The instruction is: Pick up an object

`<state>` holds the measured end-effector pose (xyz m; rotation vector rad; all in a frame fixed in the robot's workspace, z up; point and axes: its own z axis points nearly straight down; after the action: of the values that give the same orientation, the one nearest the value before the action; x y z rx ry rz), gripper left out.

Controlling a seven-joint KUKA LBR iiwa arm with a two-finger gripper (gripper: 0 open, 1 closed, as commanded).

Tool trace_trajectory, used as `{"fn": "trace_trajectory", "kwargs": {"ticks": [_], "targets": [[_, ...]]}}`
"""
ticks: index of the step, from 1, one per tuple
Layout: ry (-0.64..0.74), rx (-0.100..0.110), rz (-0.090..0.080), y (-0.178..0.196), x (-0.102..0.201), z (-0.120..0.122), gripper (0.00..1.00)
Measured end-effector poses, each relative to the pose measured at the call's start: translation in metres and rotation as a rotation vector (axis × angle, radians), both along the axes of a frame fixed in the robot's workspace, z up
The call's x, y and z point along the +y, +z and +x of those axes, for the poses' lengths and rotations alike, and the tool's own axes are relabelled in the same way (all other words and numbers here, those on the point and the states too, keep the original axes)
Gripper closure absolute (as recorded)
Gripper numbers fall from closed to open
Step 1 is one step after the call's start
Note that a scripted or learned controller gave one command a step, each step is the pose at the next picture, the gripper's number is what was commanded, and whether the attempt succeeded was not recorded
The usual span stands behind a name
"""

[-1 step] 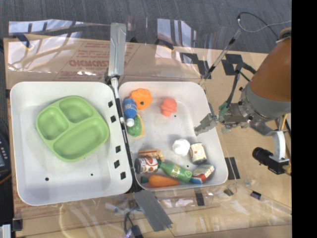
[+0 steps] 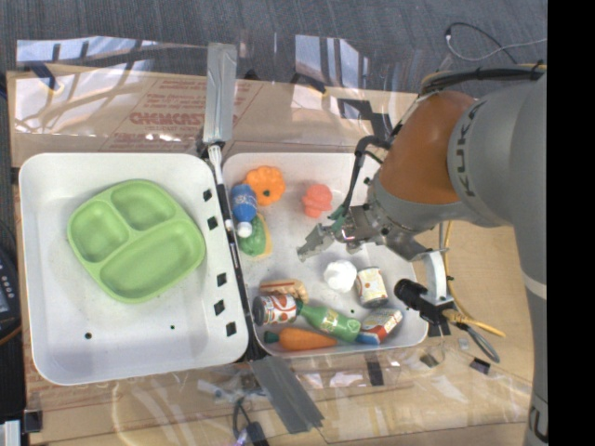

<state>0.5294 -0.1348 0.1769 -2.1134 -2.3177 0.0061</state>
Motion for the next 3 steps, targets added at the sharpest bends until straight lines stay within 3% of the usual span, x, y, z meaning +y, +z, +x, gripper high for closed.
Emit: {"fn": "trace_trajectory", "kwargs": {"ticks": [1, 2, 3], "targets": [[0.003, 0.001, 0.000, 0.010, -0.001, 0.000, 1.00], [0.004, 0.000, -0.001, 0.010, 0.000, 0.000, 0.00], [0.011, -0.004, 0.000, 0.006, -0.055, 0.043, 0.00]]}}
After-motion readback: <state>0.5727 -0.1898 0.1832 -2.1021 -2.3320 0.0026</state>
